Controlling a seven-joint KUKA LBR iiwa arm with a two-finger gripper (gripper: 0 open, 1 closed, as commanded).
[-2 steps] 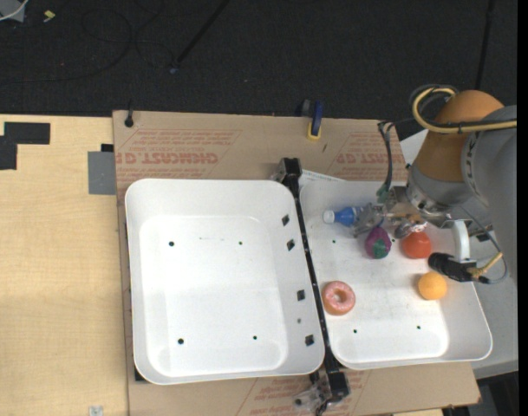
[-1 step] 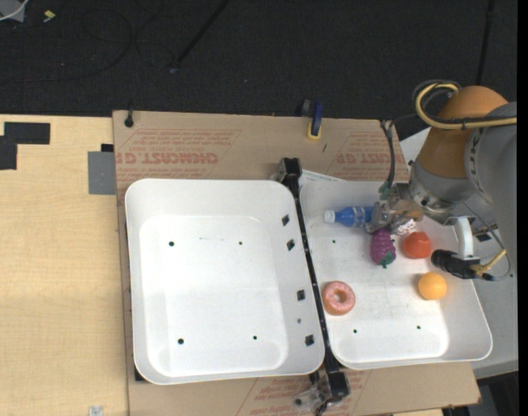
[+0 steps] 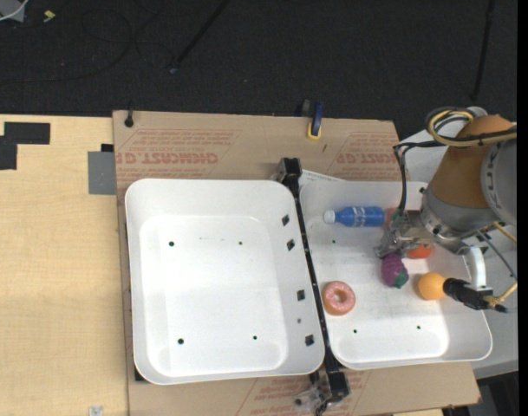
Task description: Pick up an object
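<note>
The right bin [image 3: 394, 345] holds a blue bottle [image 3: 357, 217] lying on its side near the back, a pink frosted donut [image 3: 339, 297] by the left wall, a purple and green toy [image 3: 394, 271] and an orange ball [image 3: 430, 285]. My gripper [image 3: 395, 243] hangs low over the bin, just above the purple toy and right of the bottle's end. A small red-orange thing [image 3: 419, 251] shows beside the gripper. Whether anything sits between the fingers is hidden from this angle.
The left bin [image 3: 211, 276] lies next to the right one, split from it by a black divider [image 3: 303, 267]. Brown cardboard [image 3: 246, 146] lies under both bins. The arm's grey and orange wrist [image 3: 472, 180] looms over the right bin's far right side.
</note>
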